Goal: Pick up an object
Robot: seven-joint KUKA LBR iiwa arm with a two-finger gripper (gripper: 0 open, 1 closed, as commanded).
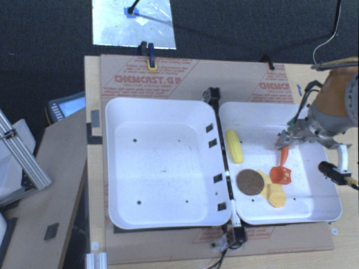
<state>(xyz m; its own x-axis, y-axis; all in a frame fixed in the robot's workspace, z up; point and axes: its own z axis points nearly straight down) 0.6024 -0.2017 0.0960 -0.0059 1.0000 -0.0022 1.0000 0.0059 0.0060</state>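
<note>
Cardboard-covered tabletop (168, 74) with two white bins, gripper (284, 142) low in right bin (322, 203), clamped on orange-red carrot-like piece (284, 155), corn cob (234, 145), brown disc (249, 181) nearby

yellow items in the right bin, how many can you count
2. A yellow corn-like piece lies near the right bin's left wall; a paler yellow piece lies toward the front, touching the brown disc. The arm may hide more.

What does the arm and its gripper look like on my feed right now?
The arm is grey with a broad orange band above the wrist. A small metallic grey gripper sits at its end, and a thin cable loops above the arm.
</note>
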